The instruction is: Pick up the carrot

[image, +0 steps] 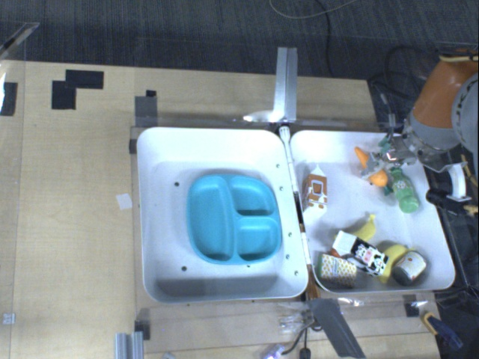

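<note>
The end effector (391, 149) hangs low over the far part of the right bin (446, 275), at the end of the arm (441, 103) that reaches in from the right. Its metal tip is a small blur of parts, and whether it is open or shut cannot be told, nor whether it has hold of anything.

The carrot (362, 156) lies just left of the end effector, on the bin floor, a small orange wedge close to the tip; whether the two touch cannot be told. A second orange piece (379, 178) sits just below the end effector, toward the near side, next to a green bottle (404, 193) that lies tilted directly under and a little right of the tip.

Further left of the end effector, near the wall between the bins, a small carton (316, 190) with orange marks lies flat. Well toward the near side from the end effector is a cluster: a banana (367, 227), a black-and-white box (370, 257), a patterned packet (338, 268) and a grey round thing (411, 268).

Far left of the end effector, the left bin (161, 223) holds a blue tray (233, 217) with divided compartments. Both bins rest on the table (67, 223).
</note>
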Robot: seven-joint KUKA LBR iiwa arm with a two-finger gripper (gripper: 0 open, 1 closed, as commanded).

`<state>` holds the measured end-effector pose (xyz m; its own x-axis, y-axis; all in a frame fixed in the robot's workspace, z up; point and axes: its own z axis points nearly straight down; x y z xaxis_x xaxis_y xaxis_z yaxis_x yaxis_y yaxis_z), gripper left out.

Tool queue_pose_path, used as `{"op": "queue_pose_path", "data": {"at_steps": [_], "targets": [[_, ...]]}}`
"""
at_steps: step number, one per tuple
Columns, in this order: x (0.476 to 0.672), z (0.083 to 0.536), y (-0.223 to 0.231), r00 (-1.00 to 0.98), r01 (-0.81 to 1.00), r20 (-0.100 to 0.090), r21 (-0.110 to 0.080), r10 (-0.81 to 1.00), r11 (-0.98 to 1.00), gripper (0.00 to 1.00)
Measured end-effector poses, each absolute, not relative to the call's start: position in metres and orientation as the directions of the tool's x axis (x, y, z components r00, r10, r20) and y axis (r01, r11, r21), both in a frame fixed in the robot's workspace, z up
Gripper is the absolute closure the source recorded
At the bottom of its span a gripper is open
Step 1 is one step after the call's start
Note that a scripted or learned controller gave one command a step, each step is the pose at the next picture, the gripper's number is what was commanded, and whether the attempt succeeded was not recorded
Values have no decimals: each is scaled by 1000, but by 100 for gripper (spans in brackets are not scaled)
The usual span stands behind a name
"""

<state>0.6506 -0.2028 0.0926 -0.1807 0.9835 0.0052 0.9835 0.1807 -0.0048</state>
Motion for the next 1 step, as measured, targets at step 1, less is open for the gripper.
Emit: {"op": "queue_pose_path", "data": {"at_steps": [1], "targets": [[660,187,-158,-268,963,-5,9,963,268,100]]}}
